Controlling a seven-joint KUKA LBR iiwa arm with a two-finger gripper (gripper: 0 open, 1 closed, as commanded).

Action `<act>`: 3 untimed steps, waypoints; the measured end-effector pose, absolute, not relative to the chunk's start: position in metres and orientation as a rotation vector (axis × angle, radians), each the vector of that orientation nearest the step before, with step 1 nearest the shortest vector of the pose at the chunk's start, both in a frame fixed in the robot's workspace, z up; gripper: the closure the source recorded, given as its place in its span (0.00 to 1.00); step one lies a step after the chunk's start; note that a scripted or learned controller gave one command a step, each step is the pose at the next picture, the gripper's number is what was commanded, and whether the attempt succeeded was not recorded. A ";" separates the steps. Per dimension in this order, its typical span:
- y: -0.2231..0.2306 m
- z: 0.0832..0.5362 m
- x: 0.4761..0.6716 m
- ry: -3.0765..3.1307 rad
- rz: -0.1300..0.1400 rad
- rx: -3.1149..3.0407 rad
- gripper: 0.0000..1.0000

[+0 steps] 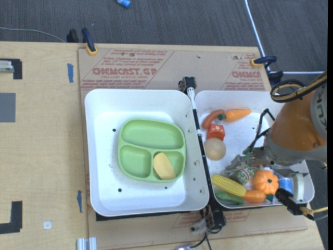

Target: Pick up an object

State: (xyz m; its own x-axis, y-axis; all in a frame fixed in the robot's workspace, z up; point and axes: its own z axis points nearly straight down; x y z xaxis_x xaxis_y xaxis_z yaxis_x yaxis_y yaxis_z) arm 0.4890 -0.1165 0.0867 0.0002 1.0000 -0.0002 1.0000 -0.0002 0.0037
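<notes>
In the right white bin [237, 99], toy foods crowd the floor beneath the arm [297, 129], which enters from 3 o'clock. The gripper [248, 160] hangs low over the middle of the pile; whether it is parted or clamped cannot be told. A corn cob [228, 185] lies just toward 7 o'clock of the gripper, its long axis running from 10 to 4 o'clock. An orange pumpkin [266, 182] sits at 4 o'clock of the gripper, touching a blue item [285, 184]. A carrot [238, 114] lies well toward 12 o'clock, pointing to 3 o'clock, beside a red pepper [210, 119]. A pale round ball [215, 149] rests at 9 o'clock. In the left white bin [99, 139], a green divided plate [136, 158] holds a yellow lemon [164, 166] in its 5 o'clock compartment.
</notes>
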 end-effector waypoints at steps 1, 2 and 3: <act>-0.118 0.099 0.492 2.208 0.010 2.213 1.00; -0.119 0.098 0.491 2.208 0.008 2.214 0.00; -0.119 0.109 0.493 2.205 0.011 2.211 1.00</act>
